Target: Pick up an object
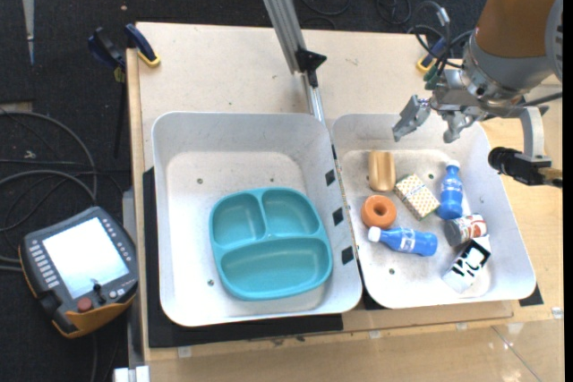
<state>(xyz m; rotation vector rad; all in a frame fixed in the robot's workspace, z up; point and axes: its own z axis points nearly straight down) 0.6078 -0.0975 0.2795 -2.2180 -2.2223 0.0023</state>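
The tool hangs with fingers spread over the right bin, above a tan cylinder, orange ring and two blue bottles; a teal tray lies in the left bin.

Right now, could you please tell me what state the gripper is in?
Gripper: open, holding nothing, above the far edge of the right bin.
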